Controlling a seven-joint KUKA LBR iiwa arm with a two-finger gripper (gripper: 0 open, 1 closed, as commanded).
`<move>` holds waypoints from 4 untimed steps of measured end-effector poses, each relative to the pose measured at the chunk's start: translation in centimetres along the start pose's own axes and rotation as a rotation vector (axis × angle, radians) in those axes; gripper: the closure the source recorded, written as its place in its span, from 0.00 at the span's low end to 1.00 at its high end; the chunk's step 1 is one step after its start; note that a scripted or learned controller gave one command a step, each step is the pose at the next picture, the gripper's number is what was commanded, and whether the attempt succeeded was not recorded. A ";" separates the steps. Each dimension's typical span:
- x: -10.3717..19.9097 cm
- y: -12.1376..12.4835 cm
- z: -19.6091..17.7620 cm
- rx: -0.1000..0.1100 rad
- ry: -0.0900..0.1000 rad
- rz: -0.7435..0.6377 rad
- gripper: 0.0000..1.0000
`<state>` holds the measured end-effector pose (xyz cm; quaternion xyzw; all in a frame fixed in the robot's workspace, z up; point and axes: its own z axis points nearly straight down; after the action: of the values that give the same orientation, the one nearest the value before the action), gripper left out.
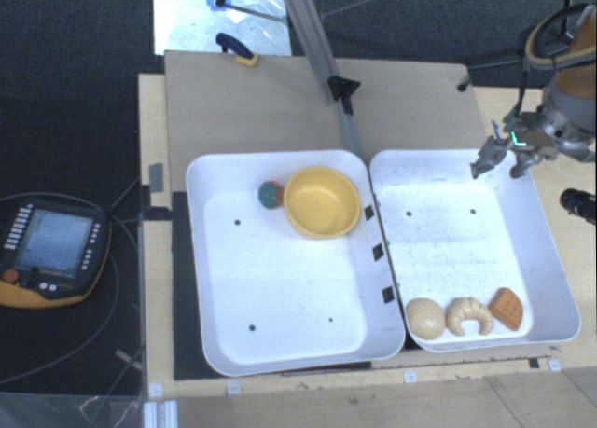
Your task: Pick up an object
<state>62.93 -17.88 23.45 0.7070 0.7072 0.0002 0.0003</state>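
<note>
Dark carpet is surrounding a pale bench (410, 100), and at the far left a teach pendant (51, 249) is lying on the floor with its cable trailing toward the bench. Moving rightward, the left bin (224, 324) is holding a yellow bowl (322, 202) near its far edge, with a small teal and reddish ball (270, 194) sitting just beside the bowl on its left, apparently touching it. A grey tripod leg (312, 30) is slanting down to the seam between the bins. The right bin (448, 221) is carrying three things lined along its near edge: a pale round bun (425, 318), a curled croissant (470, 315) and a small orange waffle-like piece (506, 308), set close together. The gripper (502, 163) is hanging over the far right corner of this bin, its two fingers spread apart and pinching nothing. The row of pastries is lying well apart from it, toward the near edge and slightly left, so I judge the nearest pick would call for a move toward the camera and a descent; the croissant's long axis is running roughly left to right. The arm is being cut off by the frame's right side, and how high the gripper is hanging above the bin floor is hard to make out.
</note>
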 end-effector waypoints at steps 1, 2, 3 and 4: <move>0.0 0.0 0.0 0.000 0.000 0.000 0.00; 0.9 0.5 5.2 0.004 0.001 -0.001 0.00; 1.1 0.4 11.4 0.005 0.001 0.000 0.00; 1.1 0.4 14.5 0.002 0.000 0.000 0.00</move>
<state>63.30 -16.77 8.90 0.7069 0.7073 -0.0005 -0.0006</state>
